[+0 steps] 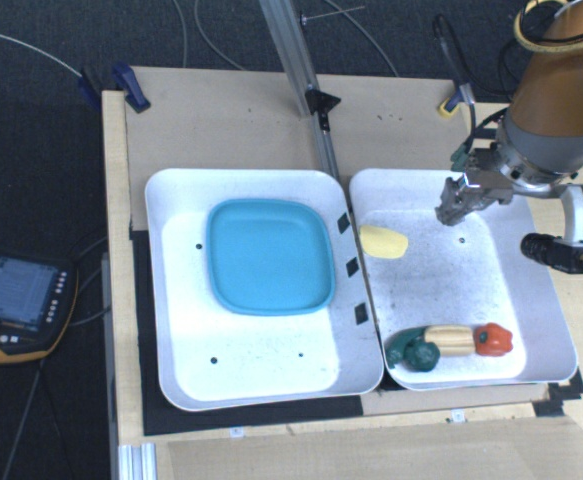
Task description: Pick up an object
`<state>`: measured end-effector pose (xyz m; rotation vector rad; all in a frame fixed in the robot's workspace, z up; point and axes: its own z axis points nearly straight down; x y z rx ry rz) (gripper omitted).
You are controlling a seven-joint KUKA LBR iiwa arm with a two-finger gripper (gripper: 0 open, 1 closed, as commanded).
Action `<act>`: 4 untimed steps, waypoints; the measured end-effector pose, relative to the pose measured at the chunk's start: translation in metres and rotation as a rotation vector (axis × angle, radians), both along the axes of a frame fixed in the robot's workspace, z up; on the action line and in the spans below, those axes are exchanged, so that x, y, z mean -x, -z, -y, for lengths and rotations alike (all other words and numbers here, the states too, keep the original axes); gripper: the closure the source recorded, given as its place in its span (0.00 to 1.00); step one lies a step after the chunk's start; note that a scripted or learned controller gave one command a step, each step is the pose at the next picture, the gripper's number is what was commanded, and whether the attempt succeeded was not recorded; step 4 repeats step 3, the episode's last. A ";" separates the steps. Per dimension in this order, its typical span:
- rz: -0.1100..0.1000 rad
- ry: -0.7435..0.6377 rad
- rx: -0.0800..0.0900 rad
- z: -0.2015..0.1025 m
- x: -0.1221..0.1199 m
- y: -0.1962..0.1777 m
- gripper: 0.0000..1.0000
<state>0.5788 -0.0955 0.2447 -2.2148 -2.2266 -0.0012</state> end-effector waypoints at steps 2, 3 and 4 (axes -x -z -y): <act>0.001 0.000 0.000 -0.100 -0.013 -0.002 1.00; 0.001 0.000 0.000 -0.155 -0.024 -0.009 1.00; 0.001 0.000 0.000 -0.155 -0.024 -0.009 1.00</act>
